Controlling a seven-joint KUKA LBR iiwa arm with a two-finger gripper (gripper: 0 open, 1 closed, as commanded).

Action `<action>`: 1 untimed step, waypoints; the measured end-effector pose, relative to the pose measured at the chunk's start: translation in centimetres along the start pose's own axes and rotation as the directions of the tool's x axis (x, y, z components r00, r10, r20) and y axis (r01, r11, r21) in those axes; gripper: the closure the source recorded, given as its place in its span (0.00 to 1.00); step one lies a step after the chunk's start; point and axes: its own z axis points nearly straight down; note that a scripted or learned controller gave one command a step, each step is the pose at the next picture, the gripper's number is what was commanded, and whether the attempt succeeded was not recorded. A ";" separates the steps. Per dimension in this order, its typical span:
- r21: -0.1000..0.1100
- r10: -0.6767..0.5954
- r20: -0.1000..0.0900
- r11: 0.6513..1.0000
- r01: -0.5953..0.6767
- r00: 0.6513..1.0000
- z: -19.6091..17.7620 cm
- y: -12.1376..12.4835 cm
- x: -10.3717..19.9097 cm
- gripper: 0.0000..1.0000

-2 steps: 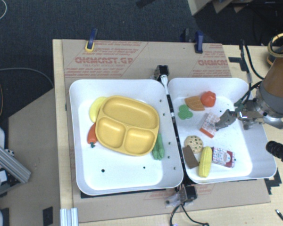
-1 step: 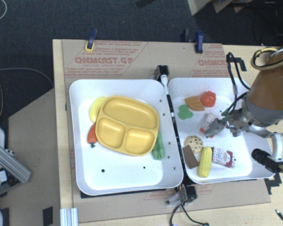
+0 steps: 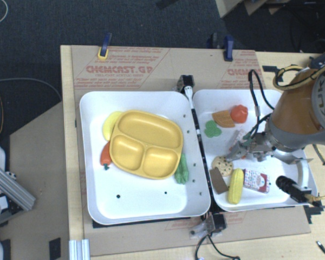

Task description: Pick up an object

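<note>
I see the small yellow plastic corn cob (image 3: 235, 185) lying in the right white bin (image 3: 271, 202), near its front edge, long way running front to back. The gripper (image 3: 244, 149) hangs just behind it; I cannot tell how its jaws stand.

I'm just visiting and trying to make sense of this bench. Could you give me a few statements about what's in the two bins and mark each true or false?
1. The yellow divided tray lies in the left bin. True.
2. The corn cob lies in the left bin. False: it lies in the right bin, near its front edge.
3. A red item shows at the tray's left edge. True.
4. The gripper hangs over the left bin. False: it is over the right bin.
5. The tomato sits at the front of the right bin. False: it sits toward the back.
</note>
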 end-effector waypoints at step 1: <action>-0.008 0.001 0.000 1.000 -0.001 1.000 1.4 0.2 0.0 0.00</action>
